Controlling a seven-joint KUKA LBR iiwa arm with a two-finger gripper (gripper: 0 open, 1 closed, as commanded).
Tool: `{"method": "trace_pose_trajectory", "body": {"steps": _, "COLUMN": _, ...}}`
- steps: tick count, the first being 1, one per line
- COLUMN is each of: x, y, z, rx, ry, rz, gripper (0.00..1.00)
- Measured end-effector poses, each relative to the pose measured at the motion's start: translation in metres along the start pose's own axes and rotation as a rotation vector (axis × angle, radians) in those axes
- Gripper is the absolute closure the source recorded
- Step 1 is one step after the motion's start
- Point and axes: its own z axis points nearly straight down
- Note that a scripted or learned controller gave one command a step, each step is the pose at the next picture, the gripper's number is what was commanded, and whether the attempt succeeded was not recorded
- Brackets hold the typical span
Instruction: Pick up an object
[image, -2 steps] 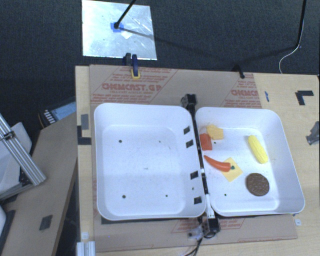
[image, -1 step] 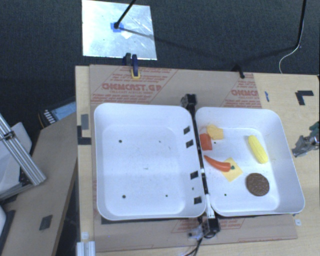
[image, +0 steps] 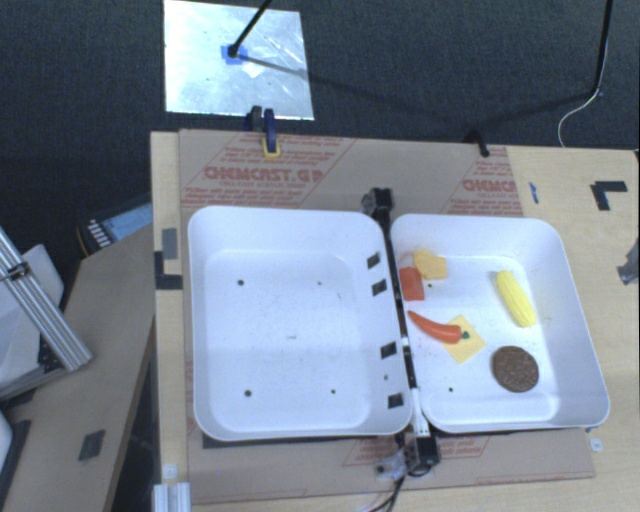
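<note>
The right bin (image: 560, 405) holds several toy foods. A yellow corn cob (image: 515, 297) lies toward its right side, with a brown round patty (image: 515, 369) in front of it. A red chili pepper (image: 436, 325) lies partly on a flat yellow cheese square (image: 467, 345) near the divider. Behind them sit an orange-red block (image: 411, 283) and a small yellow piece (image: 431, 264), touching each other. A small grey part of my gripper (image: 630, 264) pokes in at the right edge, outside the bin and well clear of every object.
The left bin (image: 290, 216) sits beside the right one, joined by a black hinged divider (image: 392, 300). Both rest on a cardboard sheet (image: 270, 172). A shiny metal plate (image: 238, 60) lies on the dark floor behind. Aluminium framing (image: 40, 315) stands at the left.
</note>
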Motion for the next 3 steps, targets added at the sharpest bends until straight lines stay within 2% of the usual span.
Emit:
{"method": "trace_pose_trajectory", "body": {"steps": 1, "x": 0.001, "y": -0.001, "z": 0.049, "rx": 0.011, "ry": 0.004, "rz": 0.003, "gripper": 1.0}}
{"method": "trace_pose_trajectory", "body": {"steps": 2, "x": 0.0, "y": -0.001, "z": 0.015, "rx": 0.005, "ry": 0.002, "rz": 0.001, "gripper": 1.0}}
{"method": "trace_pose_trajectory", "body": {"steps": 3, "x": 0.001, "y": -0.002, "z": 0.074, "rx": 0.013, "ry": 0.005, "rz": 0.003, "gripper": 1.0}}
